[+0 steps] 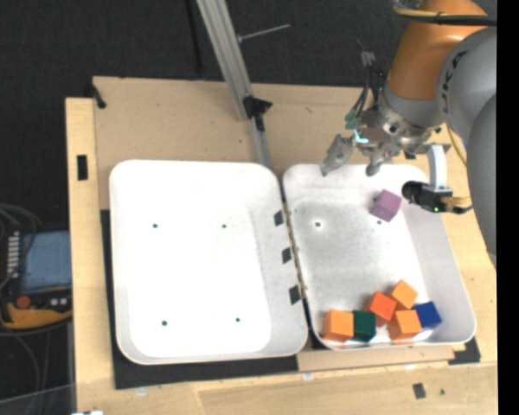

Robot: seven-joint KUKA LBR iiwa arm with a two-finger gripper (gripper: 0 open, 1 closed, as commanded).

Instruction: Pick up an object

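Observation:
My gripper (355, 162) hangs over the far edge of the right bin (346, 249), open, with nothing between its fingers. A purple block (386, 205) lies in that bin just to the right of and nearer than the gripper, apart from it. Along the bin's near edge sits a cluster of blocks: an orange one (338, 323), a dark green one (364, 324), a red-orange one (383, 304), two more orange ones (405, 293) (406, 322) and a blue one (427, 315).
The left bin (195, 258) lies beside the right one, with small black clips (286, 254) along the seam between them. A slanted metal rail (229, 54) rises behind the bins. Cables and a blue box (48, 262) sit off the bench's left side.

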